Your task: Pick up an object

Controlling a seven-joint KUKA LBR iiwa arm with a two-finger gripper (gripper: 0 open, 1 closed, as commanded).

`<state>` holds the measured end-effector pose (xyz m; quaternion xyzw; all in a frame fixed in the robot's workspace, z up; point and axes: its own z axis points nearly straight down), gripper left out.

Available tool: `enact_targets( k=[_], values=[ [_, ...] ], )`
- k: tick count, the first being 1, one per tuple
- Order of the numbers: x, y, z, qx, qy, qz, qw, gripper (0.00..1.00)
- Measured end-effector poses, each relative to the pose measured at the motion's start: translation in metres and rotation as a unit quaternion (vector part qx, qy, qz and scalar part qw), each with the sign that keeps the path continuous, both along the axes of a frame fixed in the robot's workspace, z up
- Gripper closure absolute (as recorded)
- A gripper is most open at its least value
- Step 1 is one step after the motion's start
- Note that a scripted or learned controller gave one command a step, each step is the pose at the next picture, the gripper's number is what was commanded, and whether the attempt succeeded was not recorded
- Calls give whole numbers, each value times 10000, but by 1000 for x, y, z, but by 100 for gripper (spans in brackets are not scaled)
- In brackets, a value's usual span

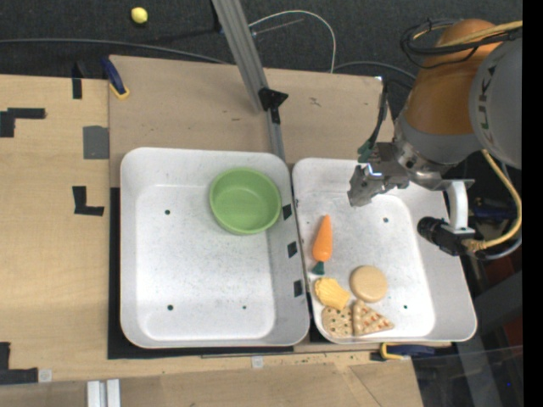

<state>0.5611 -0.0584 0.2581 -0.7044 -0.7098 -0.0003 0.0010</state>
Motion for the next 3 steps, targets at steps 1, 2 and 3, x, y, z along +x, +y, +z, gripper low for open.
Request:
enact_targets(
  k=[1,2,3],
  values=[
    [16,53,1,-3,0,-2,10000,100],
    [19,99,-6,-6,5,-10,10000,100],
    [22,152,-16,-8,8,-6,10000,100]
  ],
)
